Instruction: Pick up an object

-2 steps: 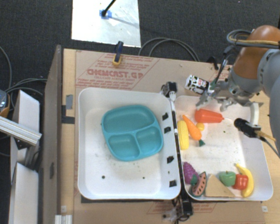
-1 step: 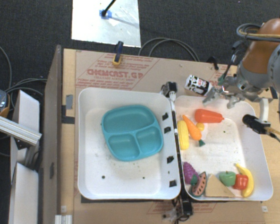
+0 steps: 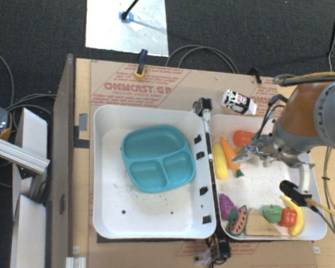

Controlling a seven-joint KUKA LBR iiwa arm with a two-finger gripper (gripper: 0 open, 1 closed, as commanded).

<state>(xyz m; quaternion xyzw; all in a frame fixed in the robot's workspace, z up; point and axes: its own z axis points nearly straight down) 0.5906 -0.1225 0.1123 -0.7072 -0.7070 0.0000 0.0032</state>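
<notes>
My gripper (image 3: pixel 249 151) hangs low over the upper left part of the right bin (image 3: pixel 255 187). It is right beside an orange carrot (image 3: pixel 228 152) and just below a red-orange toy (image 3: pixel 243 137). A yellow corn cob (image 3: pixel 219 161) lies along the bin's left wall, next to the carrot. At the front of that bin lie purple grapes (image 3: pixel 226 205), a watermelon slice (image 3: pixel 238 219), a tan slab (image 3: pixel 259 225), a green pepper (image 3: pixel 272 212), a red pepper (image 3: pixel 287 218) and a banana (image 3: pixel 297 217). Nothing is visibly lifted off the bin floor.
A teal divided plate (image 3: pixel 157 158) lies in the left bin (image 3: pixel 109 212). A small black-and-white carton (image 3: pixel 239 102) rests on the cardboard behind the right bin. Black clips (image 3: pixel 203 164) line the wall between the bins. The grey and orange arm (image 3: pixel 315 117) covers the right bin's upper right.
</notes>
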